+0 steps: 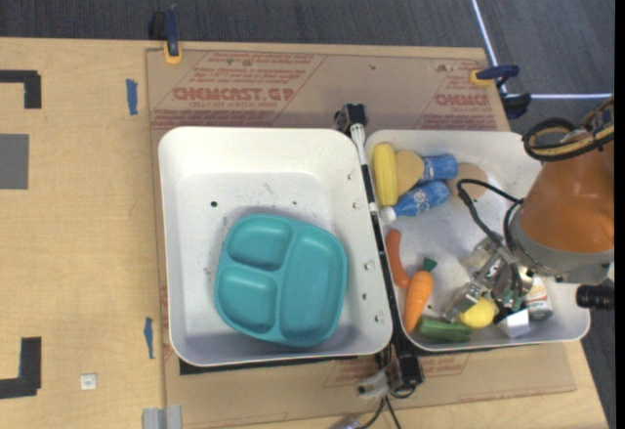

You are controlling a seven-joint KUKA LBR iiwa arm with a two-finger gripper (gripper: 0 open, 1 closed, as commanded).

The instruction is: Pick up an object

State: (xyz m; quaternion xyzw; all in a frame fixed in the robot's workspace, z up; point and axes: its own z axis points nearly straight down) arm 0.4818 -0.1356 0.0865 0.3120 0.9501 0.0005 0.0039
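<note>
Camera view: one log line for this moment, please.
hand low in right bin | beside yellow piece | grasp unconfirmed | teal tray in left bin

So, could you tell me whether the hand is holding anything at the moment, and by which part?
It cannot be told. The hand is low in the right bin, right over a small yellow toy, but the view is too cluttered there to show a hold.

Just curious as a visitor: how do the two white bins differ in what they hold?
The left bin holds a single teal divided plate; the right bin holds many small toy foods, including a carrot and a banana. The gripper is down in the right bin, not the left. Both are shallow and white.
</note>
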